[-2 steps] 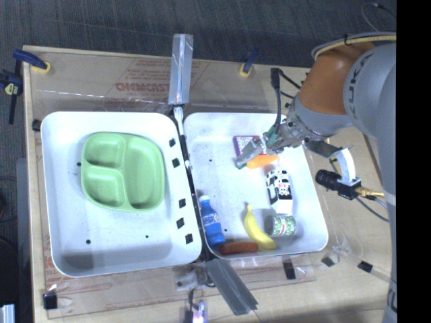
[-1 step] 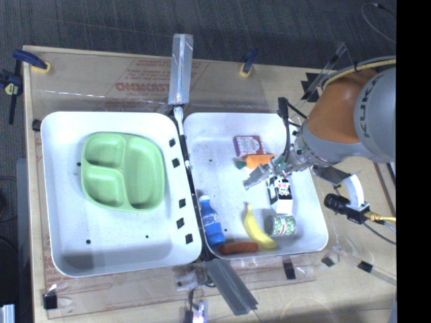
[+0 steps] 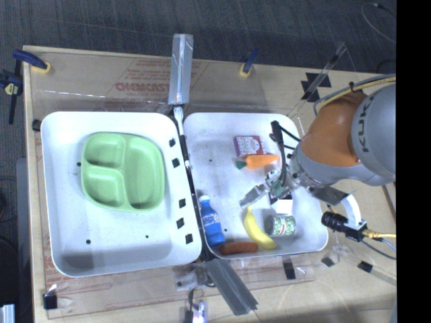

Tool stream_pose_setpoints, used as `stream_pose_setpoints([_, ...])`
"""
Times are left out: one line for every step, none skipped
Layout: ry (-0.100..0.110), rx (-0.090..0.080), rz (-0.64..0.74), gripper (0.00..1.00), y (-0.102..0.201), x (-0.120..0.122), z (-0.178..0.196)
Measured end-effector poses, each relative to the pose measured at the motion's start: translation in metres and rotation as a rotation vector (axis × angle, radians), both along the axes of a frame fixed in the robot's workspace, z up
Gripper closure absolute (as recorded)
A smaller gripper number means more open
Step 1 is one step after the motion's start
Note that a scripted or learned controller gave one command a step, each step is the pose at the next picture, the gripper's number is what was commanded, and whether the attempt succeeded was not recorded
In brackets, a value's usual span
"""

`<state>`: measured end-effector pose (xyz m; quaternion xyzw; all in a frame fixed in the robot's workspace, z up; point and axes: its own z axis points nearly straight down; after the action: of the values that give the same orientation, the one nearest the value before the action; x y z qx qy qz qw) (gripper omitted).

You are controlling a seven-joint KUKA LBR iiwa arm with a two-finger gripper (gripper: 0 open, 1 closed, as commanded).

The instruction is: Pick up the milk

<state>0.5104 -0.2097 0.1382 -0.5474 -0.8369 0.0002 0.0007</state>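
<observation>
Milk, small maroon carton, lying flat at 12 o'clock in right bin. Carrot touching its lower edge. Gripper low at bin centre, 5 o'clock from milk, finger state impossible to tell. Banana, green can, sausage at 6 o'clock; blue bottle at 8. Green divided plate in left bin.

Illumination was even and moderately bright from overhead. The white bins reflected strongly, with near-overexposed floors and soft grey shadows inside their near walls. Focus was slightly soft throughout; fine detail and print were blurred.
</observation>
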Motion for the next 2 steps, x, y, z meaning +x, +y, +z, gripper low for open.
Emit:
stream_pose_setpoints([0.002, 0.001, 0.048, 0.00, 0.000, 0.020, -0.047])
stream_pose_setpoints([-0.002, -0.001, -0.025, 0.00, -0.001, 0.027, 0.101])
